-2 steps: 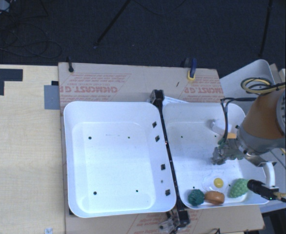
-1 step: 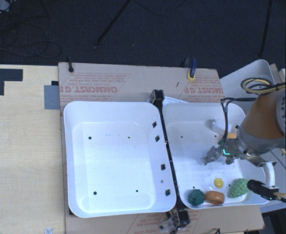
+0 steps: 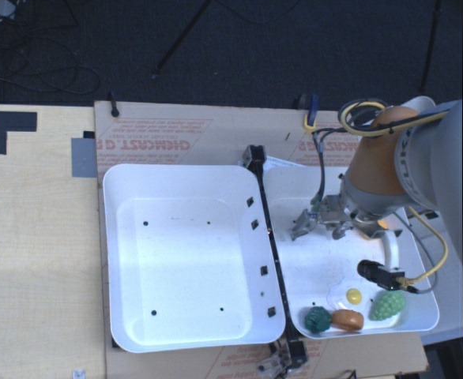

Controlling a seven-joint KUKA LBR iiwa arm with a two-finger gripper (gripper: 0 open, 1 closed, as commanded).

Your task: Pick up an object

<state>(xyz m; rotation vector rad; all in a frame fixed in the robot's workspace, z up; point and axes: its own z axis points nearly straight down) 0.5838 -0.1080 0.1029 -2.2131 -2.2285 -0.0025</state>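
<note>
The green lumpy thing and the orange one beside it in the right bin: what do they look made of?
The green lumpy thing looks like matte moulded plastic or rubber, a knobbly grape-like cluster. The orange one looks like smooth plastic with a slight sheen. Both are too small to tell for sure.

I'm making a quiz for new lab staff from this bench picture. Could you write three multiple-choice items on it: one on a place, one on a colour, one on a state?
1. Where do the small objects lie?
A. Near corner of the right bin
B. Middle of the left bin
C. On the cardboard

2. What colour is the ball-like object furthest left in that group?
A. Red
B. Dark green
C. White

3. Where is the gripper?
A. Over the left bin
B. Over the right bin, apart from the objects
C. Resting on the cardboard

Answers:
1 A: the dark green ball, orange object, light green bumpy object and small yellow object cluster in the right bin near its front edge.
2 B: it is dark green.
3 B: the gripper hangs above the bin's middle, with bare floor between it and the cluster.
</note>
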